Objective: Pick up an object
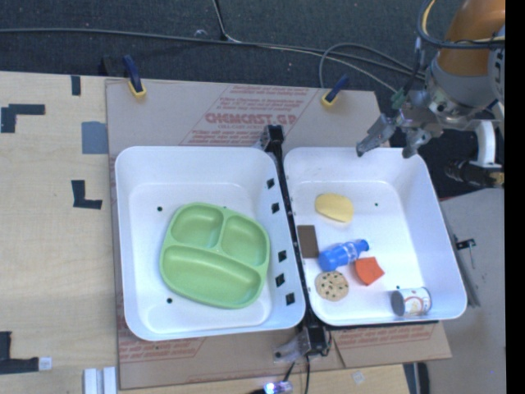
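The right bin (426,199) holds a yellow lemon-shaped piece (335,208), a brown block (308,240), a blue bottle (342,254), an orange block (369,270), a cookie (331,286) and a small can lying on its side (411,302). My gripper (387,141) hangs above the bin's far right corner, well clear of all these objects. Its two fingers are spread apart and nothing sits between them.
The left bin (135,179) carries a green divided plate (216,254). A black divider (279,212) runs between the bins. Cables loop behind the bench near the arm (463,48). Two blue-yellow clamps (134,76) (334,93) pin the cardboard at the back.
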`<state>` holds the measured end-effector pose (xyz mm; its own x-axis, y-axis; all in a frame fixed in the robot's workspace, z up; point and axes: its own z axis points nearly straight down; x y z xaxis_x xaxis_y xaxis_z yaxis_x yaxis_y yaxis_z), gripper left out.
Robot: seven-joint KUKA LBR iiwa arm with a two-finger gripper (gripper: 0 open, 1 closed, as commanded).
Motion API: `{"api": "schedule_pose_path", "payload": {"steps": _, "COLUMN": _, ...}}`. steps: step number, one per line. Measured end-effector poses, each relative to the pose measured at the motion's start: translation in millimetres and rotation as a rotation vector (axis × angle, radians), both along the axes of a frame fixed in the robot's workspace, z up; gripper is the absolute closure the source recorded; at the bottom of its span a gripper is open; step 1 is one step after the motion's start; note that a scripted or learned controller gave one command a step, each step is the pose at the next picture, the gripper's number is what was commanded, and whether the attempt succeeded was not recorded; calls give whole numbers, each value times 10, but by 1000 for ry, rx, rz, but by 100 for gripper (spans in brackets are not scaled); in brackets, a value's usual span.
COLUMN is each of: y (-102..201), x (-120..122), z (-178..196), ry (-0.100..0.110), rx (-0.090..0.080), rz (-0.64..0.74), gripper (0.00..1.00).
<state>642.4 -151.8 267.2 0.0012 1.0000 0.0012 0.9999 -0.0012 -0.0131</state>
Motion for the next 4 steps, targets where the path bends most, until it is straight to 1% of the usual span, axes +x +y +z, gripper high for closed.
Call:
{"api": "schedule_pose_path", "payload": {"steps": 1, "y": 4, "x": 20, "z": 74, "ry": -12, "rx": -2, "rz": 3, "gripper": 0}}
{"api": "schedule_pose_path", "payload": {"steps": 2, "y": -8, "x": 4, "z": -575, "ry": -5, "rx": -1, "rz": 2, "gripper": 0}}
{"api": "schedule_pose_path", "payload": {"steps": 3, "y": -9, "x": -110, "z": -1135, "ry": -6, "rx": -1, "rz": 2, "gripper": 0}}
{"api": "schedule_pose_path", "payload": {"steps": 4, "y": 40, "x": -128, "z": -1578, "ry": -8, "rx": -2, "rz": 3, "gripper": 0}}
